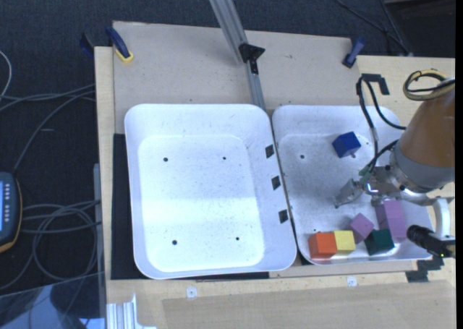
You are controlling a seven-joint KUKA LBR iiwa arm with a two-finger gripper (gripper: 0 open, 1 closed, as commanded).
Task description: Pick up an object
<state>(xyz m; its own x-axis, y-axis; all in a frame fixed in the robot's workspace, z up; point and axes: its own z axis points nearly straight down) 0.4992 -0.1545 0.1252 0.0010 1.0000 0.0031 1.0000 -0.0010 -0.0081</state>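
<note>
1. You work with the arm (427,139), the biggest thing at the right edge of the frame. It reaches into the right bin (304,176).
2. Your gripper (359,189) hangs low in the middle of that bin. Its fingers look spread apart, with nothing between them.
3. The things to pick sit near it. The blue block (346,144) is up and to the left, alone and easy to reach. Go for that one if you can.
4. The other blocks crowd the lower right corner of the bin: orange block (323,244), yellow block (344,241), purple block (362,224), pink block (394,218) and green block (378,242). They touch or nearly touch, so a grab there may push them around.
5. Come straight down over one block, with a finger on each side, then squeeze and lift slowly.
6. The left bin (195,190) fills the middle left of the frame.
7. Both bins sit on a tan bench (188,60). Blue clamps (119,44) hold its top corners.
8. A grey metal pole (228,13) slants down from the top middle.
9. Dark carpet (43,16) with loose cables (43,204) lies all around.
</note>
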